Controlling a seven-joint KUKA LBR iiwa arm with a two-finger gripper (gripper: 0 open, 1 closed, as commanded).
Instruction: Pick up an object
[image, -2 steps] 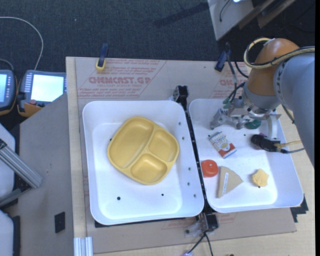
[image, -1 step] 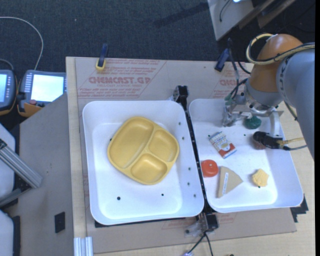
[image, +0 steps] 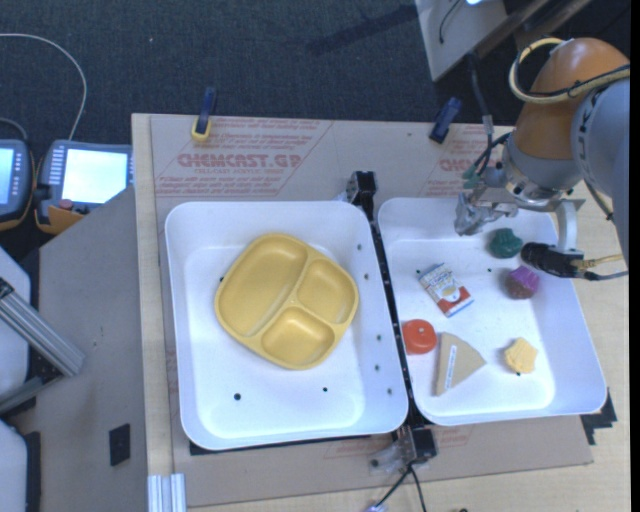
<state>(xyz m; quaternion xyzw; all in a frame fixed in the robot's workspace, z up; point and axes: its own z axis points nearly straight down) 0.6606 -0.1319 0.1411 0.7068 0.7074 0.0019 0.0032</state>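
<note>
Hovering over the right bin (image: 575, 395), my gripper (image: 474, 222) sits near its far edge — whether it is parted or closed, I cannot tell from this blurry angle. Just beside it lies a green object (image: 505, 241), with 5 other items nearby; a yellow tray (image: 287, 299) fills the left bin (image: 190, 330).

Two white bins sit side by side: the left bin (image: 190, 330) holds one yellow divided tray (image: 287, 299). The right bin (image: 570, 385) holds six small things: one green piece (image: 505, 241), one purple piece (image: 521, 282), one red-and-white packet (image: 445, 288), one orange disc (image: 418, 336), one tan wedge (image: 455, 363) and one yellow chunk (image: 520, 355).
</note>
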